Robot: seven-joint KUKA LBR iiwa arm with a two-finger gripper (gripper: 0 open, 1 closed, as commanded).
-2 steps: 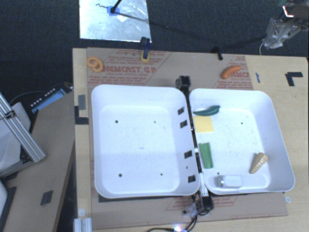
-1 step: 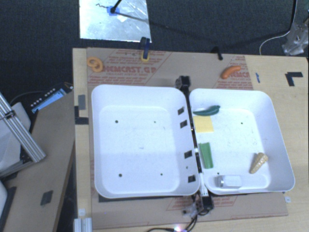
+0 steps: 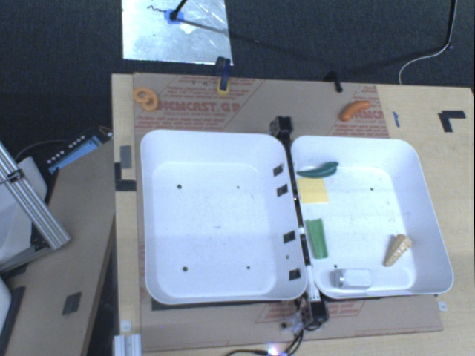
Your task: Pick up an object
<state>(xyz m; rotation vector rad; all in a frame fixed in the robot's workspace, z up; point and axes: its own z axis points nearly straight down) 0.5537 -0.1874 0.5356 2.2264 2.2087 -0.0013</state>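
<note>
The right bin (image 3: 423, 199) holds several small objects. A dark teal curved piece (image 3: 318, 170) lies near its back left corner. Just in front of that sits a yellow square pad (image 3: 312, 191). A green rectangular block (image 3: 316, 238) rests along the left wall. At the front lies a pale grey and white item (image 3: 351, 278). A tan cone-shaped piece (image 3: 397, 250) sits toward the right side.
The left bin (image 3: 215, 213) lies beside the right one, joined by black clips (image 3: 286, 191). On the cardboard behind the bins are an orange pretzel-like ring (image 3: 146, 99), a yellow and blue clamp (image 3: 222, 76) and an orange sausage shape (image 3: 355, 110). A metal frame (image 3: 30, 202) stands at left.
</note>
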